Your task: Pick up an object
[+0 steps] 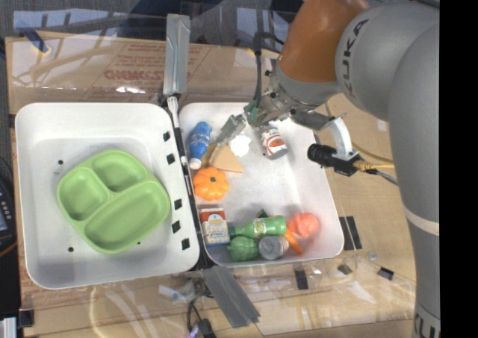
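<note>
The claw [258,114] hangs low over the far end of the right bin [328,206], presumably to take one of the objects below it; whether it is wide or narrow cannot be told. Nearest it lie a small red-and-white can [274,142] and a grey tool [230,129], with a blue bottle [199,140], an orange pumpkin [210,183] and green bottles [258,227] farther out. The left bin [37,135] holds a green divided plate [113,200], apart from any likely target.
</note>
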You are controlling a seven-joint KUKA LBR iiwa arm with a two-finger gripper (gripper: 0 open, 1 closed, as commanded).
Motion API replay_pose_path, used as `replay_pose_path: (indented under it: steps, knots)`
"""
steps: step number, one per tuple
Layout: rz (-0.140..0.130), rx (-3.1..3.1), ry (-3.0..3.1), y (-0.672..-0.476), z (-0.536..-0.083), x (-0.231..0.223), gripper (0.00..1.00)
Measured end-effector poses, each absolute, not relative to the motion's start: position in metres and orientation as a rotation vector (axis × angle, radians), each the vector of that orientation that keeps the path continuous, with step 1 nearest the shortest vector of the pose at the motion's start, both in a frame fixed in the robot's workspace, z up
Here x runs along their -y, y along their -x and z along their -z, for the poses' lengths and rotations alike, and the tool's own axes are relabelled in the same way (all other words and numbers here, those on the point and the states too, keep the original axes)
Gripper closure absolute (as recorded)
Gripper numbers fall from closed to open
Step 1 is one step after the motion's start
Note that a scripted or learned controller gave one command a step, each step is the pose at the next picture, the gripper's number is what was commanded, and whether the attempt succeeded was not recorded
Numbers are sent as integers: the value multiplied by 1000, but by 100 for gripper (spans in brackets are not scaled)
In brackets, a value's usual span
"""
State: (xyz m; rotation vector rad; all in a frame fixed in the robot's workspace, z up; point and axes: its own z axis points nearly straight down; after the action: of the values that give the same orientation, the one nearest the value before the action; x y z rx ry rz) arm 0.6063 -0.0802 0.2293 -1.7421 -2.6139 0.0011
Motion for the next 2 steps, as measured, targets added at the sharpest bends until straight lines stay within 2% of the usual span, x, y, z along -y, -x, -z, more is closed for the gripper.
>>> replay_pose_path:
  steps: [1,2]
  knots:
    - [-6,2671,1640,-541,-189,24,0]
    - [-9,2354,2069,-526,-189,60,0]
